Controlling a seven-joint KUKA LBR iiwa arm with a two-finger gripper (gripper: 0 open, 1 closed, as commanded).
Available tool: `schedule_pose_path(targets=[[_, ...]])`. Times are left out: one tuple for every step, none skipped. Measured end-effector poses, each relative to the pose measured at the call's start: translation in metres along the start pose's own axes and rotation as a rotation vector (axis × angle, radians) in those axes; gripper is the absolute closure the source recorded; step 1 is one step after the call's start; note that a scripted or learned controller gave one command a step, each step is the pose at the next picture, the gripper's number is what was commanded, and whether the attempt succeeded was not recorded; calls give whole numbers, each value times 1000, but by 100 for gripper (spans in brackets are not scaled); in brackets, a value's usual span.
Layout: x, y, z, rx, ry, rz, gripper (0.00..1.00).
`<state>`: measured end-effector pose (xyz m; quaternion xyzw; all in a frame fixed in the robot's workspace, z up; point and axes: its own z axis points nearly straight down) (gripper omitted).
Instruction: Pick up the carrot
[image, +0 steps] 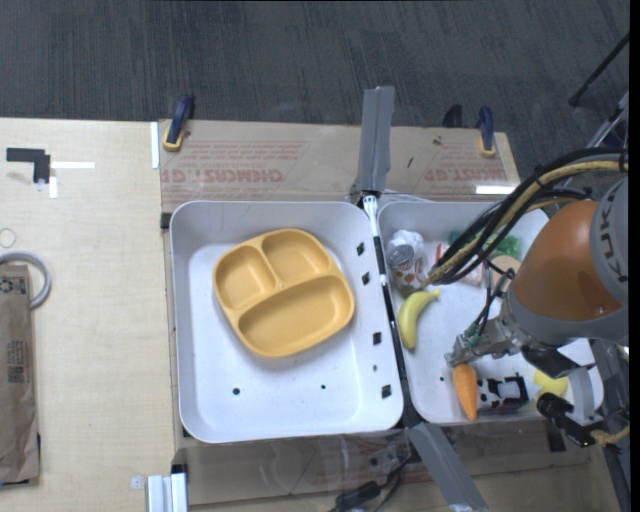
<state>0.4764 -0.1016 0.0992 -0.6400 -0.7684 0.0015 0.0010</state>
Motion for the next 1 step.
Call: schedule_pose_path(targets=[[6, 75, -92, -2, -2, 14, 100]])
